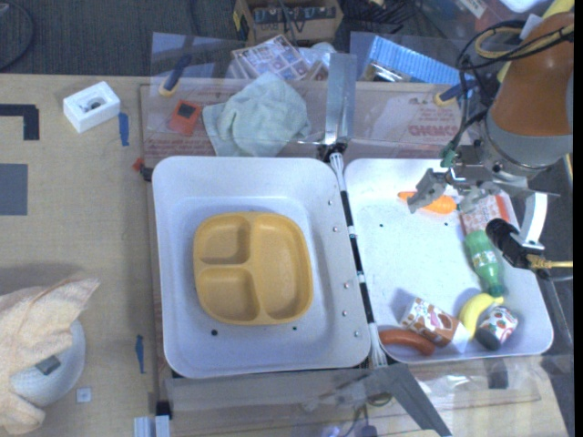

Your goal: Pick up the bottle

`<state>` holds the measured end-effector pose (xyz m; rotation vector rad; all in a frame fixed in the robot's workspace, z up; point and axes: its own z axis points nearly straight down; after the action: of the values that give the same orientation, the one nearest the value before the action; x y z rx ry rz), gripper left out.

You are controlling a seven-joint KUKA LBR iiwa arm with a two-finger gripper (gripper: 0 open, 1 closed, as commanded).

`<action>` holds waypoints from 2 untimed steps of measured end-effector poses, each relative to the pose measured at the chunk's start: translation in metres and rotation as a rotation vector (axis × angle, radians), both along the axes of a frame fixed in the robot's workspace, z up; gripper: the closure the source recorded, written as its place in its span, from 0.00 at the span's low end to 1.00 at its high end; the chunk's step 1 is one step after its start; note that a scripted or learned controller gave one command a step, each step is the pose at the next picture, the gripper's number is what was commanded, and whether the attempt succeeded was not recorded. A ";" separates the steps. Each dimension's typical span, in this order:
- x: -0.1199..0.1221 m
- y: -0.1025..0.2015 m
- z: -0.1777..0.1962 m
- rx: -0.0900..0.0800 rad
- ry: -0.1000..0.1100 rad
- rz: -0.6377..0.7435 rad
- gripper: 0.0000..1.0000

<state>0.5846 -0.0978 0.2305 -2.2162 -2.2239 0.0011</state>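
Note:
The green bottle (484, 260) lies on its side near the right wall of the right bin (405, 262), pointing roughly toward the front. My gripper (451, 196) hangs over the back of that bin, up and to the left of the bottle and apart from it. It is open, with nothing between its fingers. One grey finger (424, 194) sits just left of a small orange carrot-like piece (442, 206). A pinkish packet (476, 215) lies between the gripper and the bottle's upper end.
At the right bin's front lie a yellow banana (474, 309), a dark round toy (495, 326), a patterned can (428, 320) and a red sausage (407, 340). A yellow divided plate (253, 267) fills the left bin (173, 244). A black cable end (506, 240) hangs beside the bottle.

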 end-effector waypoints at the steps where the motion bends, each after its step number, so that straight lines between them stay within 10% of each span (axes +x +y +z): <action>1: -0.027 -0.064 -0.010 0.000 -0.001 0.106 0.00; 2: -0.002 -0.103 -0.106 -0.007 -0.015 0.300 0.00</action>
<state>0.5822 -0.2005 0.1248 -1.8681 -2.5426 -0.0078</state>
